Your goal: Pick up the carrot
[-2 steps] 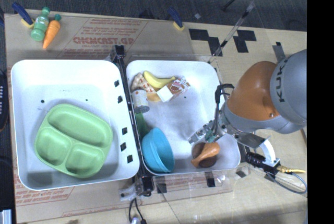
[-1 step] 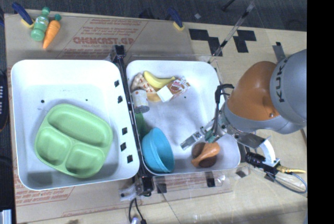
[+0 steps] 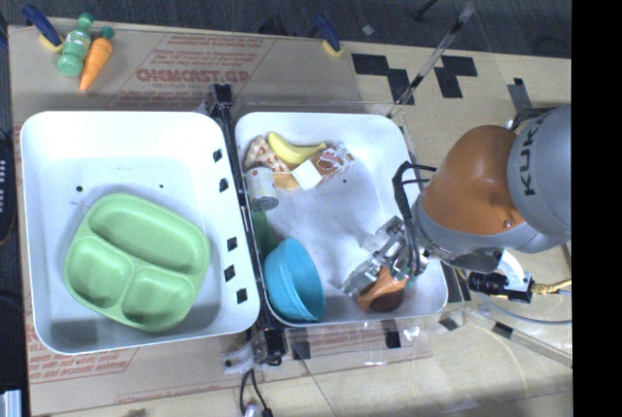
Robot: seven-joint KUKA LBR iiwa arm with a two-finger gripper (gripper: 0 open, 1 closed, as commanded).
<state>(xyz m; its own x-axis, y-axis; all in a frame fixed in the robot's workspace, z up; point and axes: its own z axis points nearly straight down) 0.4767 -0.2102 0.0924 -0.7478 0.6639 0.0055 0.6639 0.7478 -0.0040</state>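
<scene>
An orange carrot (image 3: 95, 61) with a green top lies on the cardboard at the far left, outside both bins, next to a small green bottle (image 3: 73, 51). My gripper (image 3: 375, 275) is down in the near right corner of the right bin (image 3: 335, 128). An orange-brown thing (image 3: 385, 293) lies right at its tip, touching it or partly under it. The gripper's metal body hides how it meets that thing. The arm's orange band (image 3: 473, 182) hangs over the bin's right wall.
The right bin also holds a blue bowl (image 3: 292, 281) at the near left, and a banana (image 3: 294, 150), a can (image 3: 260, 188) and wrapped snacks at the back. A green divided plate (image 3: 138, 260) lies in the left bin (image 3: 58, 138). Cables run by the arm's base.
</scene>
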